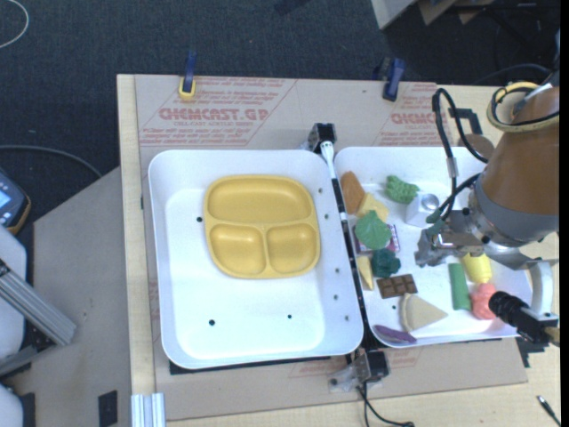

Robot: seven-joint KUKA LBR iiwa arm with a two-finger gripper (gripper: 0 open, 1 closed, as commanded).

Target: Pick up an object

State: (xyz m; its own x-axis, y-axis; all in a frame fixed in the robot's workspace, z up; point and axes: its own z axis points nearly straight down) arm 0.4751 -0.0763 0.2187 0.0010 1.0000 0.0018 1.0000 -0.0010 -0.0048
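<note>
The metal two-finger gripper (433, 243) hangs low over the middle of the right shallow white bin (462, 158), below the grey arm with its orange band (526, 163), which comes in from the right. How the gripper is set cannot be told from here, and nothing is seen held in it. Just to its right lie a small yellow block (477, 266), a green stick-shaped piece (459, 286) and a pinkish-orange lumpy toy (483, 302). Up and to its left sits a small silver round cup (427, 205), with a light green leafy toy (401, 189) beside that. To the left of the gripper, along the bin's left side, are an orange-brown bread-like piece (353, 191), a pale yellow wedge (372, 210), a bright green crumpled toy (372, 231), a dark teal lump (385, 262), and a brown chocolate-bar piece (396, 285). Nearer the front edge lie a cream triangular wedge (423, 311) and a purple flat piece (395, 334). The left shallow white bin (178, 265) holds a yellow plastic divided plate (262, 225) with three compartments, lying towards the bin's far half. Both bins rest on a brown cardboard-covered bench (222, 109), held by blue clamps (392, 76) at the far edge.
</note>
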